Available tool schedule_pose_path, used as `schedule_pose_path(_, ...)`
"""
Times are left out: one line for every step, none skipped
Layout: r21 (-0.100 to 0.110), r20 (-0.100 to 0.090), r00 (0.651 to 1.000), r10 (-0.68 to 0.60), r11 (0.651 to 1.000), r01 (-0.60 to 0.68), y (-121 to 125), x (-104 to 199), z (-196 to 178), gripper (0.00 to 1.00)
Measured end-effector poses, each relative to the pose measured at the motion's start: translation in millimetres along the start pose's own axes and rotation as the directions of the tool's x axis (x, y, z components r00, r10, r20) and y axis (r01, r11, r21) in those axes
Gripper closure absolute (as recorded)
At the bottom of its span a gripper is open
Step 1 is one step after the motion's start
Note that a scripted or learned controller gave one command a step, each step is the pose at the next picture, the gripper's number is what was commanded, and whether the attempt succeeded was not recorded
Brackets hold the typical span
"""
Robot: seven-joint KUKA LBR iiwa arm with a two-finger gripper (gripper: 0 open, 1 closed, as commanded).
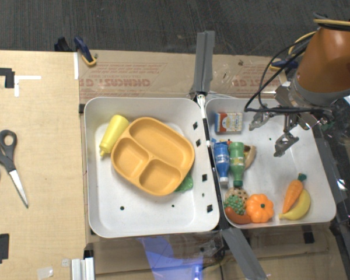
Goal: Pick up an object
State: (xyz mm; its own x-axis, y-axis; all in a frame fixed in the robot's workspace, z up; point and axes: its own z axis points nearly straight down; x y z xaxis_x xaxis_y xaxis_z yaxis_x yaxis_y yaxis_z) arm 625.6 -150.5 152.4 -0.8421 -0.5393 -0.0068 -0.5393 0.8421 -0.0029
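The gripper hangs open and empty over bare floor at the far side of the right bin, probably lining up a descent. The carrot lies just near-right, against the banana.

Even, bright overhead light, soft shadows, mild glare on the white bins, focus fairly sharp throughout.

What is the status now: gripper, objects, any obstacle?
Gripper above right bin, holding nothing. Carrot and banana lie together near front corner, untouched. Bare floor under gripper, nothing blocking.
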Motion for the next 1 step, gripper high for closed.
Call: schedule_pose_path(-0.001,-0.002,0.996,0.084,0.996,-0.084,63.5,6.9,59.3,0.0)
